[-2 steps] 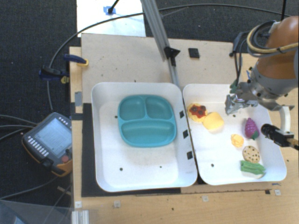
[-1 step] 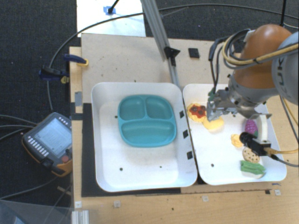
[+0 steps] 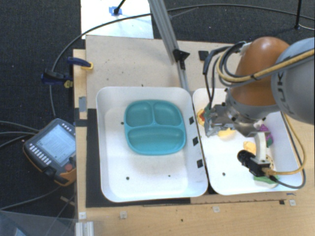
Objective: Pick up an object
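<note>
My gripper (image 3: 211,126) is low over the left part of the right bin (image 3: 221,178), under the orange-banded wrist. A yellow object (image 3: 226,133) lies just to its right, partly hidden by the gripper body. A small yellow and red piece (image 3: 201,115) sits by the bin's left wall, right beside the gripper. Further right lie a pale yellow piece (image 3: 249,145) and a purple object (image 3: 266,130) half hidden under the arm. A green object (image 3: 265,180) rests near the bin's front right.
The left bin (image 3: 110,171) holds a teal divided plate (image 3: 155,128) in its upper middle. The wall between the two bins runs just left of the gripper. A slanted metal pole (image 3: 166,26) crosses the bench behind the bins.
</note>
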{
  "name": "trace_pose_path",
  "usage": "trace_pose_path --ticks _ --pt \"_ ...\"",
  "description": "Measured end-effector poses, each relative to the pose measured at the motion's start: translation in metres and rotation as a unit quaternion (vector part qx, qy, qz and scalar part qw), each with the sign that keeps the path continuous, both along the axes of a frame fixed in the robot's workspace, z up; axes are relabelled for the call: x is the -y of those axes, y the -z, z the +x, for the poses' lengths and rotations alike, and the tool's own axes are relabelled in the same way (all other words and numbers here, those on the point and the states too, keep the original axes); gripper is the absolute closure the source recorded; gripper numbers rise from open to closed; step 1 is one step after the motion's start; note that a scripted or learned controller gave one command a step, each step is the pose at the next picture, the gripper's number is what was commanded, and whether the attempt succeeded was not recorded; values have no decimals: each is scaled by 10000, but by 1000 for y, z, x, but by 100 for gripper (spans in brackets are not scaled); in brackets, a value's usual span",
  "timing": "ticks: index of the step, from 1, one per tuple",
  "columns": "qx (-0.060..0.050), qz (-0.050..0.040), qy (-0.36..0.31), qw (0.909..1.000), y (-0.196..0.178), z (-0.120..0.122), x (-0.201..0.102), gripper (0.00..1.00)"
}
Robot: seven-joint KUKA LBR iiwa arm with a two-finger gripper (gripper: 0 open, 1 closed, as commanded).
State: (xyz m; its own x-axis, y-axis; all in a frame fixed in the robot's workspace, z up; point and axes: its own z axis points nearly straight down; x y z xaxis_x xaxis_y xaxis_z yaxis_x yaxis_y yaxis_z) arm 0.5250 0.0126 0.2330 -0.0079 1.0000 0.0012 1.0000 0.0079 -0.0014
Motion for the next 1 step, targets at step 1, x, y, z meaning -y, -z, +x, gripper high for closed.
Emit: trace_pose_path --ticks 1 --pt "4 10 -19 10000 -3 -12 -59 100"
